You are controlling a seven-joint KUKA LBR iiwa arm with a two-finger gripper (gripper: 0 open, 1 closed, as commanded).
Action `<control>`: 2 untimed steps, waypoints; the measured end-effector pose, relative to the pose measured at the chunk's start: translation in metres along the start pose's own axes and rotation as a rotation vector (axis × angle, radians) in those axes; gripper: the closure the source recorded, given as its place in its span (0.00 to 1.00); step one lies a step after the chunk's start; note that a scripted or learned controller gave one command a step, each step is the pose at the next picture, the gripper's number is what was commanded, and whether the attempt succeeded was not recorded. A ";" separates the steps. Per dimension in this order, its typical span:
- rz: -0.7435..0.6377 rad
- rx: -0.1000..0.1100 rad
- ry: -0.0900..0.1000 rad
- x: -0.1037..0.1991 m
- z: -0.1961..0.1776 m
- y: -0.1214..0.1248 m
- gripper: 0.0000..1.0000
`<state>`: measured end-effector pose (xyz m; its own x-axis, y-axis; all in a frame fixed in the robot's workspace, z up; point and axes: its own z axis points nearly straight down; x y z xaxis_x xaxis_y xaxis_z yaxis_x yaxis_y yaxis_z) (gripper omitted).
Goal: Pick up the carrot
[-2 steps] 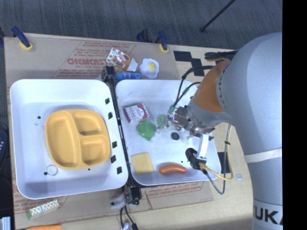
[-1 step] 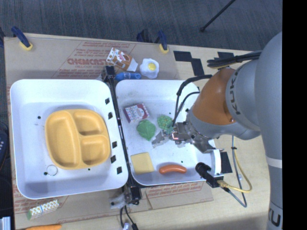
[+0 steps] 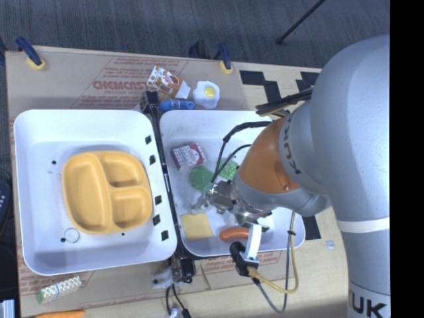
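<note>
Starting at the left, the left bin [image 3: 26, 197] is carrying a yellow divided tray [image 3: 106, 191], lying flat near the bin's middle and well apart from my work. Beyond the bins' far edge, on the cardboard-covered bench [image 3: 99, 65], a small printed packet [image 3: 162, 80] and a toy fried egg [image 3: 207, 93] are sitting, out of the way of the task.

In the right bin [image 3: 179, 128], a red-and-white packet [image 3: 187, 156] is lying toward the far left corner, a green toy [image 3: 201, 177] is resting near the middle, and a yellow cheese-like slice [image 3: 197, 226] is lying against the near left side. Just to its right the carrot [image 3: 233, 233] is lying flat, orange, near the bin's near edge (it looks partly tucked under my wrist hardware).

I am hanging my gripper [image 3: 222, 201] low over the bin between the green toy and the carrot, my orange-banded wrist leaning in from the right. My own body is hiding the jaws, so I cannot tell how they stand. I am judging that I am positioning to descend on the carrot.
</note>
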<state>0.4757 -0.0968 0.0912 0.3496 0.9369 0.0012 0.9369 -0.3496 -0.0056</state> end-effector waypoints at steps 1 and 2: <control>-0.264 -0.004 -0.002 -0.040 -0.066 0.081 0.00; -0.075 0.000 0.000 0.018 0.000 0.044 0.00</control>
<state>0.5237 -0.0950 0.0910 0.2780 0.9606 0.0015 0.9606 -0.2780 -0.0060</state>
